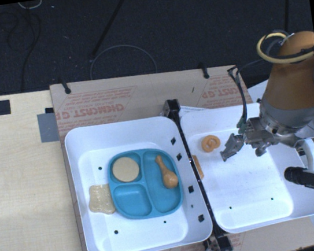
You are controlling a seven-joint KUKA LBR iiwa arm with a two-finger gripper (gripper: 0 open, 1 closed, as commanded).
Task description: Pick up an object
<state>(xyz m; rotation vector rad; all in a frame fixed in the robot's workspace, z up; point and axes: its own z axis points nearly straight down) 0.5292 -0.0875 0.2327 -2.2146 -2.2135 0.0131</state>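
Observation:
A small orange ring-shaped pastry (pixel 210 142) lies in the right bin (pixel 257 206), near its far left corner. My gripper (pixel 244 151) hangs over the right bin just right of the pastry and apart from it. It is open, with nothing between its fingers (pixel 228 151). In the left bin (pixel 85 156) a blue divided tray (pixel 139 203) holds a round tan biscuit (pixel 125 169) and a brown drumstick (pixel 167 173). A pale bread slice (pixel 101 199) lies against the tray's left side.
A thin tan piece (pixel 198 167) rests at the black divider (pixel 187 164) between the bins. The grey and orange arm (pixel 291 81) reaches in from the right. A black cable (pixel 240 95) loops above the right bin.

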